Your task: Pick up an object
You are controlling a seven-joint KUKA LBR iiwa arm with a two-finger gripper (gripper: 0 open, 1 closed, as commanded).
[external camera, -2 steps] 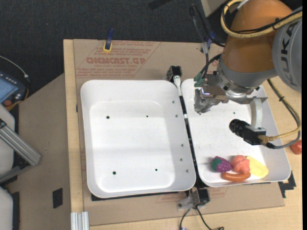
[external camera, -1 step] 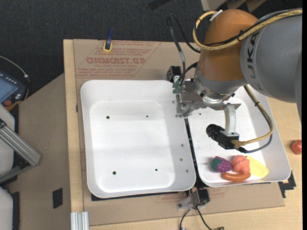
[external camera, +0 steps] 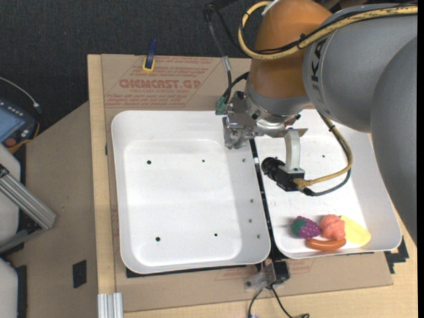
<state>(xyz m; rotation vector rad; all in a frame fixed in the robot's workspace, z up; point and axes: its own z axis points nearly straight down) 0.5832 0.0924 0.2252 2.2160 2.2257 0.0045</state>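
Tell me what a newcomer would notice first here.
The big grey arm with its orange band looms upper right, its tool low over the far end of the seam between left bin and right bin. Bright toys sit in the right bin's near corner: purple grapes, an orange fruit, a yellow piece.

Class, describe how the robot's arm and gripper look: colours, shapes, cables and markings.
The arm is thick, rounded and grey, with dark lettering partly in view. An orange band, bulbous and glossy, sits above the wrist. A yellow cable curves along it. The gripper is a small silver metal block.
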